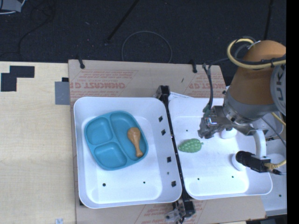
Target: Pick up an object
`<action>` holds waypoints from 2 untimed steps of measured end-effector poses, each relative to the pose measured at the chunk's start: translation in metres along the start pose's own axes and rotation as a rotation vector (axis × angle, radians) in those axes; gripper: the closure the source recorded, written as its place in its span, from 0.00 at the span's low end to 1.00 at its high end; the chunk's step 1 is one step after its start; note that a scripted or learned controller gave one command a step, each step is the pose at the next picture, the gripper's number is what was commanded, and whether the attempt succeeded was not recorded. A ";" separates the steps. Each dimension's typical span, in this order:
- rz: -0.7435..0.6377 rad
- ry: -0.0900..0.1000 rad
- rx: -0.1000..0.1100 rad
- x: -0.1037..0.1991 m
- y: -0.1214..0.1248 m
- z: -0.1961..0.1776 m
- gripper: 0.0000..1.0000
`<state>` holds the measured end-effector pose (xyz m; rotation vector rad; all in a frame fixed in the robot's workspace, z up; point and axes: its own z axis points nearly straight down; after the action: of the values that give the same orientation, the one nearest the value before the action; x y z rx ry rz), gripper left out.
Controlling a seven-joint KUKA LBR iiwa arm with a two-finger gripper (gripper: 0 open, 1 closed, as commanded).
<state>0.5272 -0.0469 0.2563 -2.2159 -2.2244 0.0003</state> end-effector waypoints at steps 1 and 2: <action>0.001 0.000 0.003 0.050 0.015 0.016 1.00; 0.000 0.000 0.002 0.096 0.030 0.018 1.00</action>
<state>0.5565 0.0494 0.2388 -2.2153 -2.2234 0.0021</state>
